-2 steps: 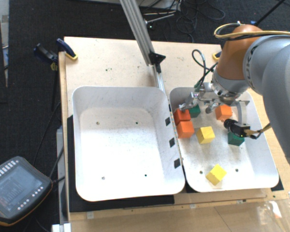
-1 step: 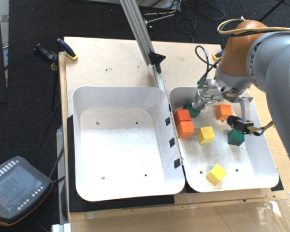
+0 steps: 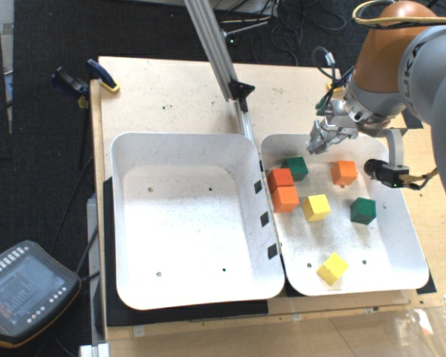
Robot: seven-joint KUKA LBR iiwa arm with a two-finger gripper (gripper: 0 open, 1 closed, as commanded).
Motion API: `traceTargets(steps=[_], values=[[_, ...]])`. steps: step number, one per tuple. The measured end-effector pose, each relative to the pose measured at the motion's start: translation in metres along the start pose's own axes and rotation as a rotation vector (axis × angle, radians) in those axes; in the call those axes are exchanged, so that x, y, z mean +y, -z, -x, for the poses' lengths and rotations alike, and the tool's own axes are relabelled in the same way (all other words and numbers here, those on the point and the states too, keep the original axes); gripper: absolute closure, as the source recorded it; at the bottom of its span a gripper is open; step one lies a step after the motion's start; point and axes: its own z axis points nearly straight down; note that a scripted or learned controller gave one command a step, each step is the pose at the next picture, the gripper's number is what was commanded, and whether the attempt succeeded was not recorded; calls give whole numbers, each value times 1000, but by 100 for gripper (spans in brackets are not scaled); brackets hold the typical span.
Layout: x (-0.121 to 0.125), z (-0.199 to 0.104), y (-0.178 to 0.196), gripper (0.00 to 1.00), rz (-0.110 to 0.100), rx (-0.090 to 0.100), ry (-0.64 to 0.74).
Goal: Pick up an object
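My gripper (image 3: 320,141) hangs over the far edge of the right bin (image 3: 401,274), above its back left part, with nothing seen in it. Just below and left of it lies a dark green cube (image 3: 296,168). Two orange cubes (image 3: 283,188) sit touching each other against the bin's left wall. Another orange cube (image 3: 344,172) lies right of the gripper's tip. A yellow cube (image 3: 317,207) and a second green cube (image 3: 363,210) rest mid-bin. A further yellow cube (image 3: 331,268) lies near the front.
The left bin (image 3: 134,199) stands beside the right one. A slanted metal pole (image 3: 212,39) comes down to the gap between the bins. A black cable fitting (image 3: 385,172) hangs from the arm over the right bin. A teach pendant (image 3: 22,292) lies at lower left.
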Motion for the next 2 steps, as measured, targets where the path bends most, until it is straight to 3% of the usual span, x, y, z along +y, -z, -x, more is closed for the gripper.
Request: traceTargets(steps=[1, 2], values=[[2, 0, 54, 100, 1, 0, 0], [13, -59, 57, 100, -4, 3, 5]])
